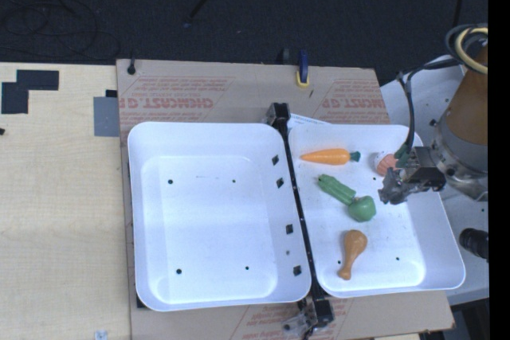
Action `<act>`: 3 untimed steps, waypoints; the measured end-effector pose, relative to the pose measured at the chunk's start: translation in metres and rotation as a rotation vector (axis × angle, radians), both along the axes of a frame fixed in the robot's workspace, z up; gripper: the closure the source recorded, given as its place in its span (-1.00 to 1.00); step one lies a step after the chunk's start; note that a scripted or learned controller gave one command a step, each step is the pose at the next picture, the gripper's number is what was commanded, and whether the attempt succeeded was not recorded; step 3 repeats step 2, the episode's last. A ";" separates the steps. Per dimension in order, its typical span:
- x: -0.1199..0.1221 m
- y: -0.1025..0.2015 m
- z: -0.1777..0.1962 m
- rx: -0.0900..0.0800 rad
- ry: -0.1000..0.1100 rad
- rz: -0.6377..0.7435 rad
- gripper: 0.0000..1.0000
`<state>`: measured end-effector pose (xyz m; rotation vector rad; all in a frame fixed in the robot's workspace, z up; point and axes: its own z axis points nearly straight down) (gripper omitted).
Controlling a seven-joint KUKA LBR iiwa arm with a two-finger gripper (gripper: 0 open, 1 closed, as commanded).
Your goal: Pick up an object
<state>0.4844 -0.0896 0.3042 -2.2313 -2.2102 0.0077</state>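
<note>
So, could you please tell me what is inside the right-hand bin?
The right-hand bin holds an orange carrot, a green toy and a brown drumstick. The gripper partly covers a pinkish object that I cannot identify.

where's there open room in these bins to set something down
The left bin is bare from wall to wall. In the right bin, toys crowd it: carrot, green toy, drumstick, with the gripper beside them.

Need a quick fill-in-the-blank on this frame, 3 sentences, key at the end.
1. The toy carrot lies in the ____ bin as the camera sees it.
2. The drumstick lies nearer the camera than the ____ toy with the round head.
3. The gripper hangs over the right bin, next to a small ____ object.

Missing words: right; green; pink
</note>
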 end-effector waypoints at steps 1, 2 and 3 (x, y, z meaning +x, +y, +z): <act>-0.009 0.069 -0.017 0.005 0.002 0.015 1.00; 0.027 0.077 0.132 0.002 -0.018 0.013 1.00; 0.027 0.077 0.132 0.002 -0.018 0.013 1.00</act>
